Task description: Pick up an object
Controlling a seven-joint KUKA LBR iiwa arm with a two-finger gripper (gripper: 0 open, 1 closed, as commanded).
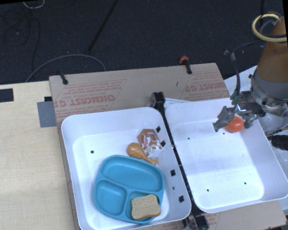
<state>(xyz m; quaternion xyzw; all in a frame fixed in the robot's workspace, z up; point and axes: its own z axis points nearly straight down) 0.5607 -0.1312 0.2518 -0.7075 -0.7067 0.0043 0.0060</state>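
Hand closed around small orange-red ball, poised over the right bin near its far right rim, apparently mid-lift; blue tray sits in left bin.

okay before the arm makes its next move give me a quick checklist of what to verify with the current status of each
1. Gripper is over the right bin, near its upper right: ok.
2. Small orange-red object sits between the fingers: ok.
3. Grasp is firm enough to lift: cannot tell.
4. Object is raised off the bin floor: cannot tell from this angle.
5. Left bin contents, the blue divided plate bearing a bread slice, plus a drumstick-shaped toy and a wrapped snack, lie apart from the gripper: ok.
6. Divider between bins lies away from the gripper: ok.
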